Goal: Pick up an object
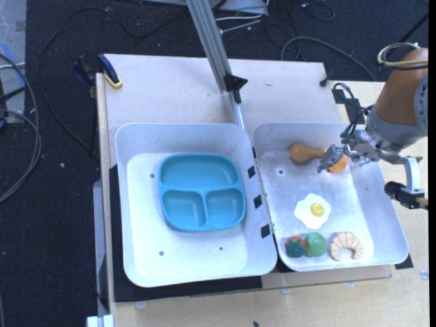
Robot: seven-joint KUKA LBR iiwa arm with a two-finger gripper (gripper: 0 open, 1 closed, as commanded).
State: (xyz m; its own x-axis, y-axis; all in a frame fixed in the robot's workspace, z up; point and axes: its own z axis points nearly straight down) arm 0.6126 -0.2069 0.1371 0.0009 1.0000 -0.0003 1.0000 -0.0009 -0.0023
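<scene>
A small orange object (337,167) lies in the right bin (381,203), near its back wall, and the claw (334,159) sits right on top of it at the same spot. The grey fingers partly cover the orange piece, so it is unclear whether the claw is open, closed, or has any grip on the object; contact cannot be judged from this angle. Just to the left of the claw lies a toy drumstick (304,153), brown at its thick end with a paler handle pointing toward the claw. Its handle tip reaches close to the fingers, and whether they touch cannot be told.

Nearer the front of the same bin lies a toy fried egg (313,210), white with a yellow yolk, well apart from the claw. Along the front wall sit a green and red toy vegetable (305,245) and, just beside it on the right, a toy croissant (346,246).

The left bin (136,203) holds a blue divided tray (202,191) with three compartments, lying flat near the bin's middle.

The arm (402,107) enters from the right, its orange band above the grey wrist. Both bins rest side by side on the pale table (170,87), and a metal pole (211,36) rises at a slant from behind the bins.
</scene>
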